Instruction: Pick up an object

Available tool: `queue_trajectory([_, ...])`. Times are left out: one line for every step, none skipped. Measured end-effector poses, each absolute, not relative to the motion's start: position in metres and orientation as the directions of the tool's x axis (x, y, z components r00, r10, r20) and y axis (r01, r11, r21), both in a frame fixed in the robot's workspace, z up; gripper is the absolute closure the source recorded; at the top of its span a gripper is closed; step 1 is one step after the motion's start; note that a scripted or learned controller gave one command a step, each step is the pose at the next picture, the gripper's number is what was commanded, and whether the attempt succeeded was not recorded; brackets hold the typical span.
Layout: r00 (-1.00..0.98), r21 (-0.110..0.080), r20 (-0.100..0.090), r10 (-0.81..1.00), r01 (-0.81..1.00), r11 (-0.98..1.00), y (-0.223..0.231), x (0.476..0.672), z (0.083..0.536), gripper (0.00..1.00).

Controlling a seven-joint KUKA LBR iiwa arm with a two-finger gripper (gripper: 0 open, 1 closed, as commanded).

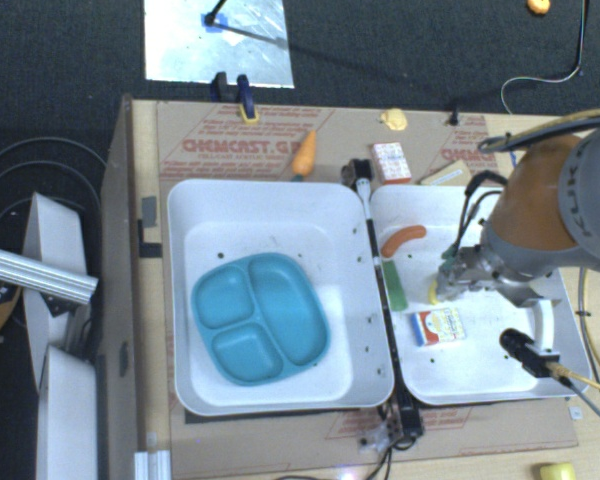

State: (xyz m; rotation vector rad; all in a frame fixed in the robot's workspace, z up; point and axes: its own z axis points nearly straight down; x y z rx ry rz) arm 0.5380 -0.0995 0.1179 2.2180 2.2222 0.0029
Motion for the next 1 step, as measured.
queue_trajectory([-0.002, 0.003, 0.0, 1.0, 1.0, 0.002, -0.0994, 0.5379, 0.1176, 0.0])
